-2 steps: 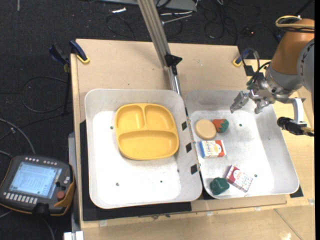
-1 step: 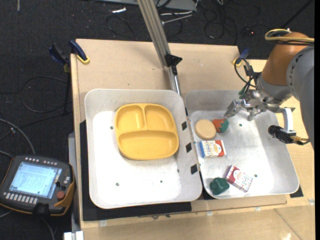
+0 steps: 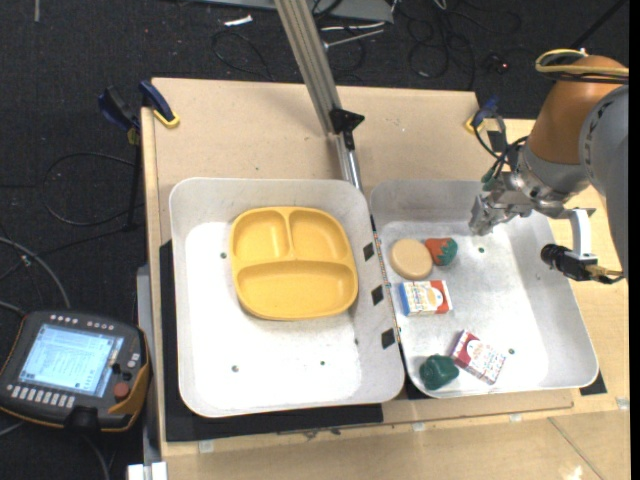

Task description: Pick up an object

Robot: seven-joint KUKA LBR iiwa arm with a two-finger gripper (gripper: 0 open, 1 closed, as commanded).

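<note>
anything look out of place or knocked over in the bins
Nothing stands out. The yellow divided plate sits flat in the left bin; the small items lie loosely scattered in the right bin, none spilled over the rim. The gripper hovers above that bin.

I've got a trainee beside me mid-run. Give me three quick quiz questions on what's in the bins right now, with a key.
1. True or false: the yellow divided plate lies in the right bin.
2. Which item touches the round tan cookie: A) strawberry, B) small carton, C) green toy?
3. Fill in: the end effector hangs over the ___ bin.

Key: 1 false; 2 A; 3 right.
</note>
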